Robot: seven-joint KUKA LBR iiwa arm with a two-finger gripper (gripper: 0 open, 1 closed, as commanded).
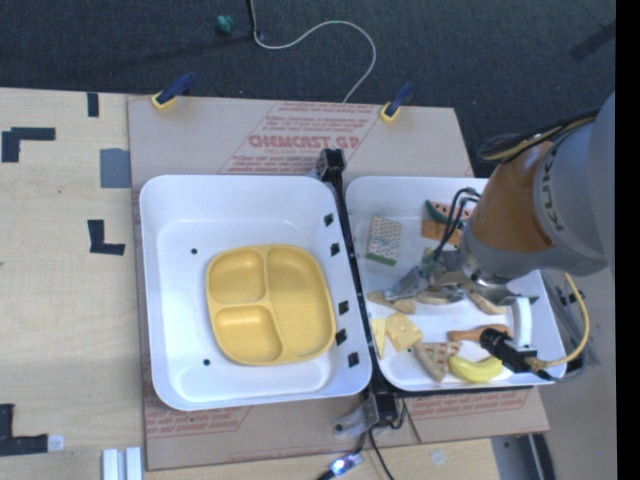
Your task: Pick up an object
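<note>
- On the left, a yellow plate [269, 303] with three parts lies in the left bin [170, 218] on the tabletop [60, 268].
- The right bin [400, 190] holds small toys: a green and white card [383, 239], a pale cheese piece [403, 332] and a yellow banana [475, 369] near the front.
- The claw [412, 286] is low over the middle of the right bin, just above some tan pieces [432, 296]. I cannot tell if it is open or holding anything.
- The grey and orange arm [530, 208] comes in from the right.
</note>
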